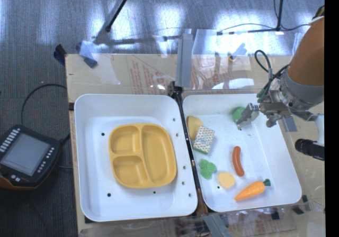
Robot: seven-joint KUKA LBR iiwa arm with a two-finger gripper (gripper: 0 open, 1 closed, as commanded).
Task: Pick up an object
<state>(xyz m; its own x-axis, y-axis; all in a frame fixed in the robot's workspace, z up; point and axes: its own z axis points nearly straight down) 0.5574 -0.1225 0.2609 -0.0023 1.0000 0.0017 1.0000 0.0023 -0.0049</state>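
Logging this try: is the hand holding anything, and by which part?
Cannot be told. The hand hovers over the right white bin, beside a small green toy piece, with no object visibly between its tips.

Green obj [238,113], small, rounded, lying in R bin's far part, just beside claw [253,116] tip.

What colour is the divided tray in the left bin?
Yellow: the divided tray, seen clearly in the camera view, lies in the left bin.
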